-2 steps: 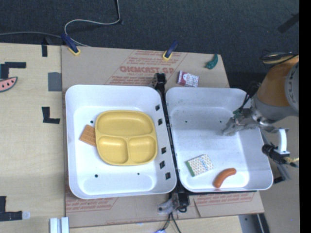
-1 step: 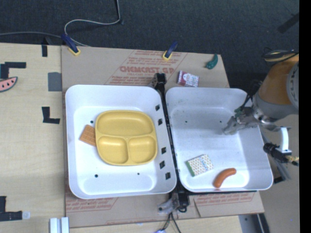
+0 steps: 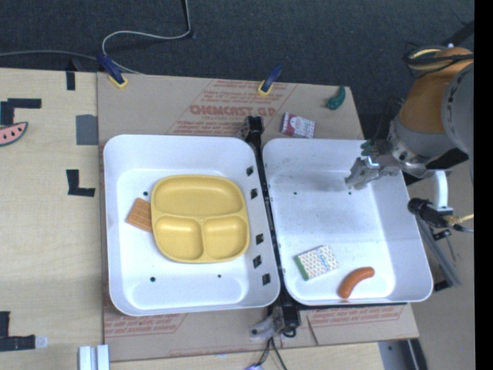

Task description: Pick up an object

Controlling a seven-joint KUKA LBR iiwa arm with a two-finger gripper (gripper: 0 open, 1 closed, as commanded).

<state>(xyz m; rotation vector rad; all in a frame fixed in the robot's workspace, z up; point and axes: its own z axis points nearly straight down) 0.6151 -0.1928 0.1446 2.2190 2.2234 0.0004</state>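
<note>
Orange sausage (image 3: 356, 281) is lying in the right bin (image 3: 308, 164), near corner — I am hovering the jaws (image 3: 360, 172) well apart, state indiscernible. Risk: it is rolling away if nudged off-centre.

- Two bins, left (image 3: 123, 206) and right (image 3: 400, 230) — smooth white plastic with a soft sheen; the right one's floor looks scuffed and speckled.
- Yellow divided tray (image 3: 202, 216) — smooth moulded plastic, faintly glossy.
- Sausage (image 3: 356, 280) — glossy orange, plastic-looking.
- Small packet (image 3: 316, 261) — printed paper or card, matt.
- Cardboard sheet (image 3: 192, 106) under the bins — matt brown with red print.
- Bench (image 3: 38, 230) — pale wood-look, matt.
- Gripper (image 3: 362, 173) — dull grey metal.
</note>
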